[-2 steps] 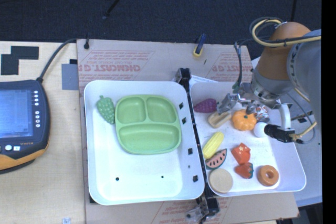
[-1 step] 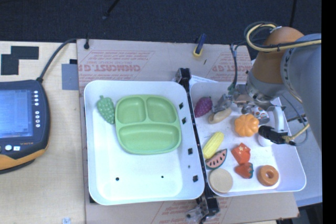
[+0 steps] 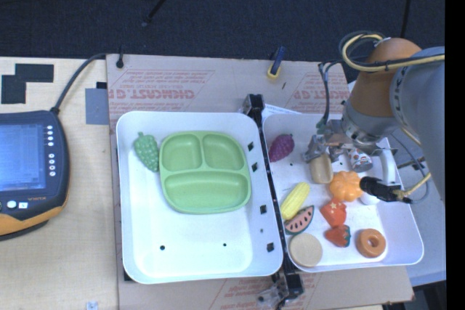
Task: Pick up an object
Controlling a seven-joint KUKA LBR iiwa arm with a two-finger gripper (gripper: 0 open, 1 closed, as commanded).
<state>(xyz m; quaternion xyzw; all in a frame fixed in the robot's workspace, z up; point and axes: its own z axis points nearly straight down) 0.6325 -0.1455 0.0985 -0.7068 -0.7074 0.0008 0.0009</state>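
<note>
Right bin (image 3: 414,243), toy food scattered: purple fruit (image 3: 281,147) at upper left; tan block (image 3: 320,170) under the pincer (image 3: 325,153); orange fruit (image 3: 345,186) just beside; corn cob (image 3: 294,200), watermelon slice (image 3: 298,220), round cracker (image 3: 306,250), two red pieces (image 3: 335,223), glazed doughnut (image 3: 371,242) lower down

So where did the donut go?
The donut lies in the right-hand bin, near its front right corner, just right of the strawberry and well below the gripper.
</note>
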